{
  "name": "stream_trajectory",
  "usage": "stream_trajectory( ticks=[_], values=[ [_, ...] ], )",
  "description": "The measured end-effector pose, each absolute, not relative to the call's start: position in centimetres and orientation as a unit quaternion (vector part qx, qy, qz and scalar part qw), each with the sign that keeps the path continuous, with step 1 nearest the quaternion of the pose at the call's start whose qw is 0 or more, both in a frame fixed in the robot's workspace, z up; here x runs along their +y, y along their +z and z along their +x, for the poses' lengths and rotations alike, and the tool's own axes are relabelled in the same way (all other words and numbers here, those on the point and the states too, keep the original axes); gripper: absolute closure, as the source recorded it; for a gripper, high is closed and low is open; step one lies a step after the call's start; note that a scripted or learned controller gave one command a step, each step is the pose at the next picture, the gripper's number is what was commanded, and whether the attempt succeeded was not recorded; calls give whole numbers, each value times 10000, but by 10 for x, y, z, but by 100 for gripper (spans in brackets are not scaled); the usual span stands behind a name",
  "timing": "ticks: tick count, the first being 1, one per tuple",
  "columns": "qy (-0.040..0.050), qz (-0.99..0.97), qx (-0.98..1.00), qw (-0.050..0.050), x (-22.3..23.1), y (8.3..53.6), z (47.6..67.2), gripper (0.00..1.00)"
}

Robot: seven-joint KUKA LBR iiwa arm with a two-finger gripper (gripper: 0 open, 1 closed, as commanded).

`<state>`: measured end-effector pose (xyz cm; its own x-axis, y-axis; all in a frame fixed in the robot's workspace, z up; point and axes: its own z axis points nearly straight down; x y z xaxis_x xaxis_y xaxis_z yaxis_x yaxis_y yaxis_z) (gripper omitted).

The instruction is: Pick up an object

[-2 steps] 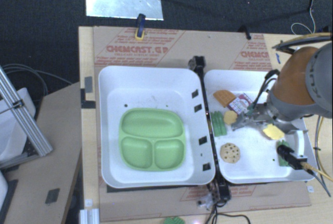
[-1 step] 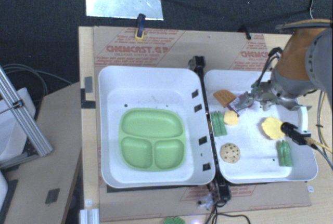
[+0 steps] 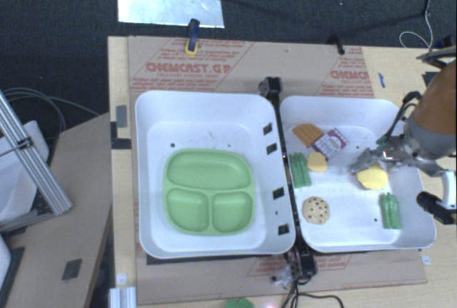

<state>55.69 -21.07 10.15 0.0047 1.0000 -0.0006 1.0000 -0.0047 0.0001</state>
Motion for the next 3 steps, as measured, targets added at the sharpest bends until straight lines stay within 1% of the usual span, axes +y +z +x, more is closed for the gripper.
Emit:
stream_trajectory(
  ticks=[1,2,3],
  values=[
    [10,7055,7087,19,-207,113,560,100],
    [36,7030,7111,34,-137,197,577,100],
    [14,7034,7108,-4,-72,191,571,100]
  ],
)
